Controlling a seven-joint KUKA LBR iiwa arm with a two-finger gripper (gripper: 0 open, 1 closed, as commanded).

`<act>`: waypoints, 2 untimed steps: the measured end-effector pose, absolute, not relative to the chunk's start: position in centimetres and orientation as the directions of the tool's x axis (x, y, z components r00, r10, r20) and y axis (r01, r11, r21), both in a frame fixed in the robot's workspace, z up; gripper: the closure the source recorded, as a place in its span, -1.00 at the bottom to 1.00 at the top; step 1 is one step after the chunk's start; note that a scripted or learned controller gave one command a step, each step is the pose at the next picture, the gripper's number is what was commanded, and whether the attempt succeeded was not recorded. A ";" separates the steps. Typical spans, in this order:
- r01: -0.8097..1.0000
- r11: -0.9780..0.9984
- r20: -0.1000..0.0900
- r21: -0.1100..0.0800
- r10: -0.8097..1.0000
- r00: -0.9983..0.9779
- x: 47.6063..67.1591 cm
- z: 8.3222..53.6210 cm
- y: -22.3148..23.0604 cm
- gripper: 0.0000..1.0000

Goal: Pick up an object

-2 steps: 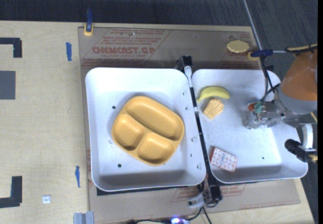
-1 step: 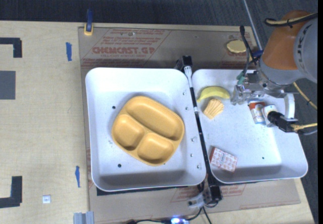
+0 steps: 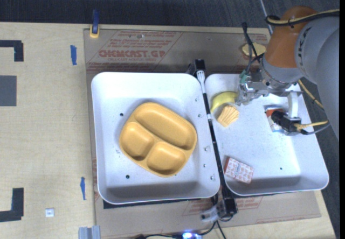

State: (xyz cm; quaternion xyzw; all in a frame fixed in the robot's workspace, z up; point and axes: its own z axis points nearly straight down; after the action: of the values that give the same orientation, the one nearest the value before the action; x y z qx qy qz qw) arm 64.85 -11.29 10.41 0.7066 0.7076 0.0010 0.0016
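The right bin (image 3: pixel 302 176) holds a pale yellow rounded object (image 3: pixel 222 99) near its far left corner. A yellow-orange ridged piece (image 3: pixel 228 116) lies against it on the near side. A small red-and-white patterned packet (image 3: pixel 238 170) rests near the bin's front left. My gripper (image 3: pixel 246 91) hangs over the far part of this bin, just right of the pale yellow object and close to it. From this angle the wrist covers the gripper's tips. I see nothing held in it.
The left bin (image 3: pixel 108 92) carries a large yellow three-compartment tray (image 3: pixel 157 138). The ridge where the two bins meet (image 3: pixel 210 130) runs between them. A black and red fitting with a yellow cable (image 3: pixel 284 120) hangs off the arm over the right bin.
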 end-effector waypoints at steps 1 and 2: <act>1.000 0.001 0.001 -0.002 1.000 -0.001 58.4 18.5 -0.4 1.00; 1.000 0.001 0.001 0.000 1.000 -0.001 58.4 19.5 -0.4 1.00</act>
State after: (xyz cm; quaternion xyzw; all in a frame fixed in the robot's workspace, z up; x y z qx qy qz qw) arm 58.42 -0.40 19.51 0.7067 0.7075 0.0003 -0.0004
